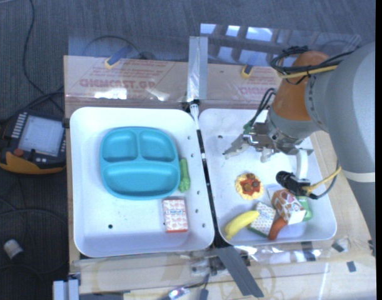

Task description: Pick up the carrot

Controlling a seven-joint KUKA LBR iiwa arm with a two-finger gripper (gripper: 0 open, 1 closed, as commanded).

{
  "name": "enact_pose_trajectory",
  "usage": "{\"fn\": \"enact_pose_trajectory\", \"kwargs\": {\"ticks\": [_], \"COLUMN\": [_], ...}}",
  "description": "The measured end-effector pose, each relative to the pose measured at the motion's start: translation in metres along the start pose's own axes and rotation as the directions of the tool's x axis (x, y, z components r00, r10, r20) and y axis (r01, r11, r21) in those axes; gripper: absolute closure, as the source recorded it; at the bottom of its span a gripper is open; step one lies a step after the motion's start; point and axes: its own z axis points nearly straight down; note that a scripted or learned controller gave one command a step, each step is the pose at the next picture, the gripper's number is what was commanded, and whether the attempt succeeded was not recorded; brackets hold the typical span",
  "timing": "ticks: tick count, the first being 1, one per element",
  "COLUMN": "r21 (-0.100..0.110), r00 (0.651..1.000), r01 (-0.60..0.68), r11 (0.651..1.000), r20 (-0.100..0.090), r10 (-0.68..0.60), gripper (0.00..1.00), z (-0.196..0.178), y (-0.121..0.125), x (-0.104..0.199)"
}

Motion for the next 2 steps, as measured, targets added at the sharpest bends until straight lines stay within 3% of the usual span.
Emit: {"fn": "enact_pose_trajectory", "kwargs": {"ticks": [1, 2], "r21": [-0.001, 0.003], "r00": [0.995, 0.999], "r01": [0.097, -0.054], "r11": [0.995, 0.999], "r20": [0.002, 0.000], "r10": [-0.097, 0.054], "gripper": [0.00, 0.00], "z": [-0.067, -0.052], "y": [0.015, -0.068], "x": [-0.068, 0.003]}}
